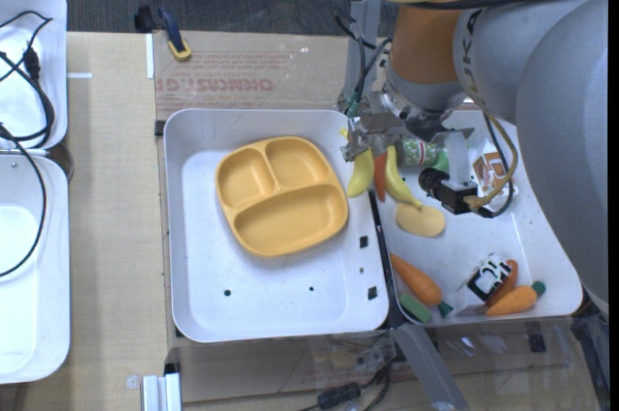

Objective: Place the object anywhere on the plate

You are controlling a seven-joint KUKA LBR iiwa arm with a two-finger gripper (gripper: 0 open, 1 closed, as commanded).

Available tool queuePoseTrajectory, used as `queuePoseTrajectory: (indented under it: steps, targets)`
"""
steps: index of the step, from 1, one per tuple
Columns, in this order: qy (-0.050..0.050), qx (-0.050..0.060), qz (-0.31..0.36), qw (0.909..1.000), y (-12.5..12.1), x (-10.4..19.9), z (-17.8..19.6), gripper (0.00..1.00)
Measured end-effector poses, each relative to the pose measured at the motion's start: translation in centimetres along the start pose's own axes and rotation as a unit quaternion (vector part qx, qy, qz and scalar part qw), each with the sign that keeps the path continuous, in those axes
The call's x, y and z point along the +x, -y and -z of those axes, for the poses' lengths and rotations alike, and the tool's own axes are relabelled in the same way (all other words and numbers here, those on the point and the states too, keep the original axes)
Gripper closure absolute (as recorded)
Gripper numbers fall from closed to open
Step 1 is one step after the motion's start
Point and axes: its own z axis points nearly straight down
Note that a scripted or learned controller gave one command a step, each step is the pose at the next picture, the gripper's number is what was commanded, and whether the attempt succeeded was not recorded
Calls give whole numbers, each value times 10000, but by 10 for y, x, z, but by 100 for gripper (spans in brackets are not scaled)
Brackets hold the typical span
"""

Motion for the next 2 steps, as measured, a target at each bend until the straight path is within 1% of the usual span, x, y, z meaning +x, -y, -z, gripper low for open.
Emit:
queuePoseTrajectory:
  steps: [1, 2]
  targets:
    - [-5, 10, 115, 9999, 17, 63, -10, 100]
    - [-1, -8, 268, 9996, -1, 42, 21, 100]
